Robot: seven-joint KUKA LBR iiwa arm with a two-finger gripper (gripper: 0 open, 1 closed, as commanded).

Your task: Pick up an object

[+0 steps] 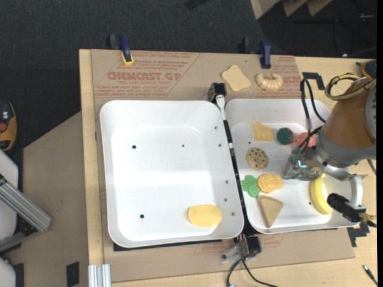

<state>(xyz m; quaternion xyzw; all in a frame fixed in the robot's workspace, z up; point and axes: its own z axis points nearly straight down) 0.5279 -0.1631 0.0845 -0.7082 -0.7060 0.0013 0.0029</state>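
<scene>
The right bin (281,225) holds several toy foods: a yellow cheese block (262,131), a green and red piece (286,136), a brown cookie (257,157), a yellow corn piece (270,183) next to a green leaf (250,185), a tan wedge (270,209) and a banana (320,196). My gripper (297,167) is low over the right bin's middle, just right of the corn and left of the banana's top. The wrist hides what lies under it. A yellow oval piece (204,216) rests at the front of the left bin (119,160).
A bread slice (235,78) and a pale ring-shaped pastry (269,81) lie on the cardboard behind the right bin. Blue clamps (125,49) hold the board's back edge. Black cables (308,97) hang beside the arm.
</scene>
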